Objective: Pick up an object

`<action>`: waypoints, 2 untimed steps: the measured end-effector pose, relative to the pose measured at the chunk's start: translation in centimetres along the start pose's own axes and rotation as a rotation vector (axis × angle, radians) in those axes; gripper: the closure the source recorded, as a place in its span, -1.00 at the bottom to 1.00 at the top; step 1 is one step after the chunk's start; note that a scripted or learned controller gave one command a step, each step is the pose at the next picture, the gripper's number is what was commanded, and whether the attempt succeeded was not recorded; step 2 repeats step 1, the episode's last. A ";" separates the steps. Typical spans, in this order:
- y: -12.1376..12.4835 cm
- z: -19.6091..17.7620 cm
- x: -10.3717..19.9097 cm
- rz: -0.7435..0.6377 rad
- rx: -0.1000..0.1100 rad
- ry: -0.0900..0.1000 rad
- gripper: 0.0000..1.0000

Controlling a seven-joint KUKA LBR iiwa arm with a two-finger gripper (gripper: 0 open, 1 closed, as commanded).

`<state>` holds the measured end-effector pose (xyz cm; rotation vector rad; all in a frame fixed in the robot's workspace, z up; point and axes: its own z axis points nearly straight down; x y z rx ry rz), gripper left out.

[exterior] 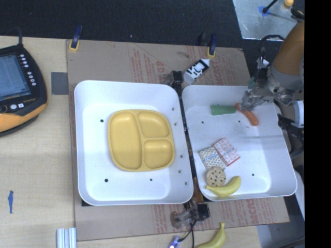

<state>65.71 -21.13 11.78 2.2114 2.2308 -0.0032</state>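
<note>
Camera view: looks down at a slant on two white bins side by side on the tabletop (41, 154).
Left bin (90, 185): holds a yellow plate (140, 139) with three parts, lying near the middle.
Right bin (269, 164): holds a green block (223, 109), an orange carrot toy (250, 117), two small cracker squares (219, 154), a round cookie (215, 176) and a yellow banana (226, 187).
Arm: grey with an orange band, reaching in from the right over the far right corner of the right bin.
Pincer (247, 103): low over the bin, right at the top end of the carrot toy and just beside the green block. It is dark and blurry there, so I cannot tell if it is open or closed.
Thing to pick: it looks like the carrot toy, lying in the far right part of the right bin. It may be touching the pincer, but I can't be sure.
Step now: I think the arm is at the reaching or grabbing part. Nothing looks lifted yet.
Next move: the pincer needs a firm hold on the carrot toy, then a lift straight up.
Edges: the far wall of the bin is near the pincer, so it must not slide that way.
Open room: the middle of the right bin is bare, with space toward the crackers.
Other things: a tablet (18, 87) sits far left, and a second banana (216, 237) lies on the cardboard by the near edge.
</note>
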 end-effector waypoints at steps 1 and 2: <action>0.0 0.0 0.0 -0.001 0.000 0.000 -1.00; 0.0 0.0 0.0 -0.001 0.000 0.000 -1.00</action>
